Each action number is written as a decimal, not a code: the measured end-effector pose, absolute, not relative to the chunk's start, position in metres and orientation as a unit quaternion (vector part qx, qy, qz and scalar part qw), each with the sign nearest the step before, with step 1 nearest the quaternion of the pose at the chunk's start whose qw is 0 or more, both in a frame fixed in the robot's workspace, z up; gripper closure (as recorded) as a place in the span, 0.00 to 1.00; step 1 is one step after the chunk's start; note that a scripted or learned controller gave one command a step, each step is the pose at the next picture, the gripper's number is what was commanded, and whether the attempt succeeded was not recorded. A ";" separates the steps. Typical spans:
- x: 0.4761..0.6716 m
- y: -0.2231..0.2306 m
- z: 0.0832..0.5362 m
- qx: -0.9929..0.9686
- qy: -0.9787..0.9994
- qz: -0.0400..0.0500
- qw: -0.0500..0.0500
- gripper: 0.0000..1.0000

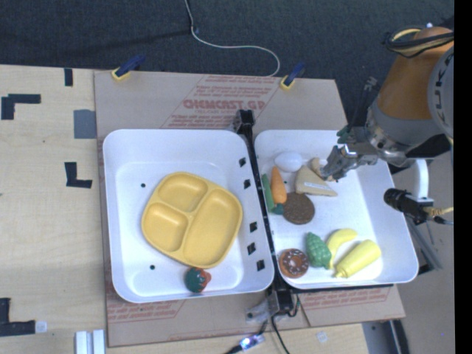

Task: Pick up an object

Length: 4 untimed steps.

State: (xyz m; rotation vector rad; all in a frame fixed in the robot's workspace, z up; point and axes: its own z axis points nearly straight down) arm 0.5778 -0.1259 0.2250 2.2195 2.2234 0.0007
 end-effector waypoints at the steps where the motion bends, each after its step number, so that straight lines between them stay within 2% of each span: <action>1: 0.586 -0.071 0.233 0.705 0.710 0.000 -0.001 1.00; 2: 0.606 -0.019 0.222 0.705 0.709 0.000 -0.001 1.00; 4: 0.622 0.090 0.214 0.705 0.710 0.000 -0.001 1.00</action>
